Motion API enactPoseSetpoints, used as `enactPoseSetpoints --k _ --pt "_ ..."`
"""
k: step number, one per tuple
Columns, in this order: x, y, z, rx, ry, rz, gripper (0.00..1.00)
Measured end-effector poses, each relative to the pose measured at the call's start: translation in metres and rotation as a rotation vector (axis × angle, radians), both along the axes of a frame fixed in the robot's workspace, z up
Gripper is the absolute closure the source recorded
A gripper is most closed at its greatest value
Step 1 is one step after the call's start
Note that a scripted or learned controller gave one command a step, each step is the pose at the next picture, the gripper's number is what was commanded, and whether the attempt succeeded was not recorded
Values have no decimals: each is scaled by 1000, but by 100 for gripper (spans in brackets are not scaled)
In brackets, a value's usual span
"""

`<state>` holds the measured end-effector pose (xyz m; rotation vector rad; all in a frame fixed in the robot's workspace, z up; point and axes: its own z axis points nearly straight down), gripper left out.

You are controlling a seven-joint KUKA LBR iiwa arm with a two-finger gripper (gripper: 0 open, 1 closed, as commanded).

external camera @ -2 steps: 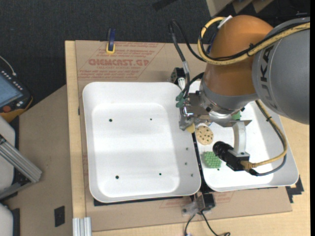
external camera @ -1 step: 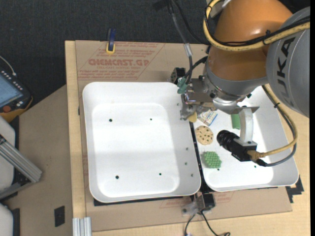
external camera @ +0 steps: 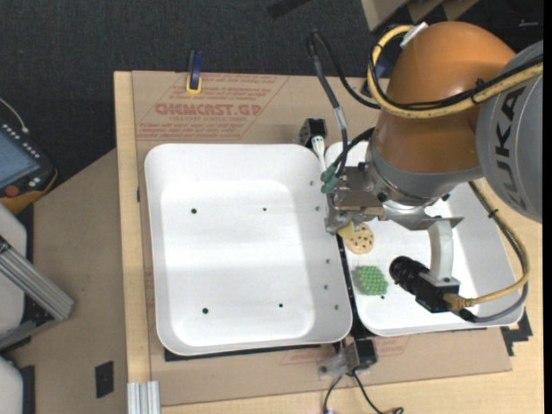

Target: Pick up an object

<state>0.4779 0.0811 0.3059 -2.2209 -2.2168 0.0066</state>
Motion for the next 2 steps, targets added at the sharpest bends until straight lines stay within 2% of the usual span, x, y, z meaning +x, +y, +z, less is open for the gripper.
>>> enactPoseSetpoints --k 1,2 --pt "2 25 46 2 -11 5 100" --pt "2 68 98 4 -12 8 100"
